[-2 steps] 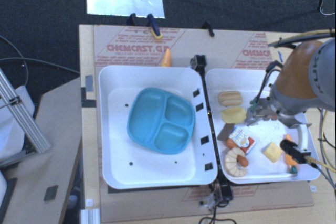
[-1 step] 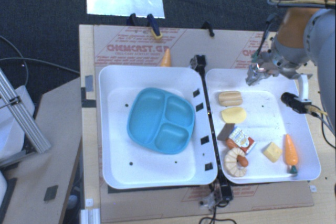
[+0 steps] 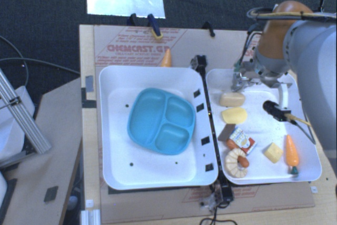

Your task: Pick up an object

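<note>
Your gripper [image 3: 239, 79] hangs over the far left corner of the right bin [image 3: 260, 126], low above its floor. From this angle you cannot tell whether its jaws are apart or together, and nothing shows between them. Your likeliest target is the pale bun-shaped piece [image 3: 231, 98], which lies in that bin's far left part, just on the near side of the gripper. Judge it as a light toy food, rounded and smooth, probably hollow plastic or foam, so it may squirt sideways if you pinch it off-centre. Take it across its short width at the middle, coming straight down. Mind the yellow piece [image 3: 234, 115] at the bin's middle left, close enough to be nudged. The carrot [image 3: 291, 151] at the bin's near right looks slimmer and easier to span.
</note>
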